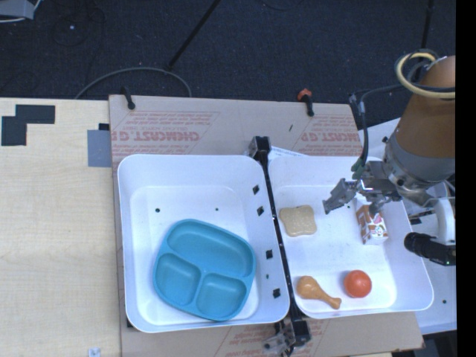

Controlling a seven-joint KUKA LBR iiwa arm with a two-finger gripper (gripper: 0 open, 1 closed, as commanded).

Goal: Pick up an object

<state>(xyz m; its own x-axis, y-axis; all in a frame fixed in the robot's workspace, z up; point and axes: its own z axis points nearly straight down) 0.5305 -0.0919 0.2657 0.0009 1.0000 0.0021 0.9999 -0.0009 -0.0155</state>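
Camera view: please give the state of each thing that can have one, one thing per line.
Blue divided plate: flat in the left bin, nothing on it.
Toast slice: flat, right bin.
Tomato: resting, untouched.
Chicken drumstick: on its side.
Small carton: tilted, beside gripper.

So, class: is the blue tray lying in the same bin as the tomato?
No. The blue tray lies in the left bin, the tomato in the right.

Even, fairly bright light falls from overhead, and the white bins (193,177) look almost washed out. Shadows are soft and short. The floor (223,36) beyond the tabletop (52,222) stays dark. Focus is slightly soft and grainy throughout.
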